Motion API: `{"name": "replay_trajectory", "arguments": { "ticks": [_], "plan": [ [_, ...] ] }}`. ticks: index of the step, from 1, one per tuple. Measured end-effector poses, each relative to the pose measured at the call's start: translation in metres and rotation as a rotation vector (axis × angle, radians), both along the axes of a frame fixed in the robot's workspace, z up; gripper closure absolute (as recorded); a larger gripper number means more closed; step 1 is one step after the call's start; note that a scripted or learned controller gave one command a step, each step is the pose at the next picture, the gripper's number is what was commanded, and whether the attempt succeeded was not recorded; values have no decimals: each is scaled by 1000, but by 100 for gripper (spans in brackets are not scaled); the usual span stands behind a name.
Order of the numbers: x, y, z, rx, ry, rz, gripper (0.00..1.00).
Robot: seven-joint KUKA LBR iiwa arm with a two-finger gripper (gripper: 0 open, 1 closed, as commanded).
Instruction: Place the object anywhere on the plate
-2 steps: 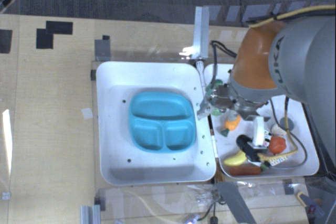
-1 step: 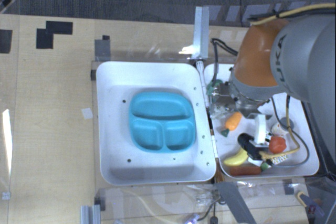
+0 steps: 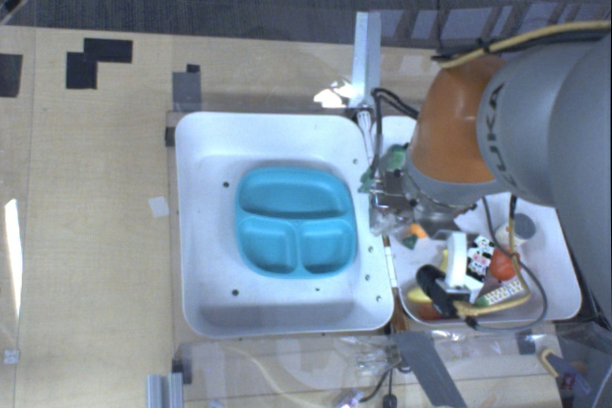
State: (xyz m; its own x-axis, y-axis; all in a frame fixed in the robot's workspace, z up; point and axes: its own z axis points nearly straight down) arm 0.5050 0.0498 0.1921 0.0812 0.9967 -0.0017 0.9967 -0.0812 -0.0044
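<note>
A blue plate [image 3: 292,223] with three compartments lies in the left white bin [image 3: 206,205], and nothing rests on it. My gripper [image 3: 381,201] hangs under the orange wrist band, over the wall between the two bins, just right of the plate's right rim. Its fingertips are lost against the dark metal parts, and I see no object between them. Several small objects lie in the right bin [image 3: 555,234], below and right of the gripper: a small orange piece [image 3: 418,231], a green bit [image 3: 405,243], a red object [image 3: 504,268] and a white piece with dark spots [image 3: 481,252].
The grey arm covers most of the right bin. A pale striped item [image 3: 507,296] lies near that bin's front edge. An upright metal post [image 3: 362,53] stands behind the bins, at the dividing wall. Bare white floor surrounds the plate.
</note>
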Motion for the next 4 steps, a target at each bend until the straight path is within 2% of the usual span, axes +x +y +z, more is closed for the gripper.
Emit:
{"name": "replay_trajectory", "arguments": {
  "ticks": [1, 2, 3, 4],
  "plan": [
    [51, 71, -41, -1, -1, -209, 100],
    [51, 83, 76, 0, -4, -120, 100],
    [99, 100, -23, -3, 0, -309, 100],
    [74, 137, -65, -3, 0, -415, 100]
  ]
}}
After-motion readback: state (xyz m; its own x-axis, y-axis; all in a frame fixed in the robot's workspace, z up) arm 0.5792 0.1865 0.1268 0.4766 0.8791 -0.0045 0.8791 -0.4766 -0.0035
